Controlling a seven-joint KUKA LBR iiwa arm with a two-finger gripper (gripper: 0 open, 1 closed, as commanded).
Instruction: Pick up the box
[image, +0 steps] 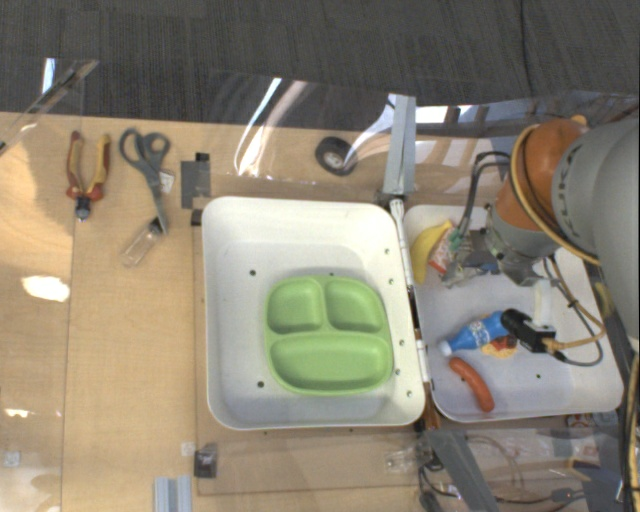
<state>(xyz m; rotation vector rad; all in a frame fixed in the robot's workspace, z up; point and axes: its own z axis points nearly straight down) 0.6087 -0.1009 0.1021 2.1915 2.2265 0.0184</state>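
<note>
Your tool (462, 262) sits low in the rt bin (580, 395), beside a yellow box (431, 247); can't tell its grip. Green tray (328, 335) in the left bin (235, 300).

Arm (590, 180) cut off at right edge.

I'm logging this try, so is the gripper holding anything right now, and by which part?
Cannot be told. The gripper is low in the right bin beside a yellow item, but its tips are too small and cluttered to show a hold.
</note>
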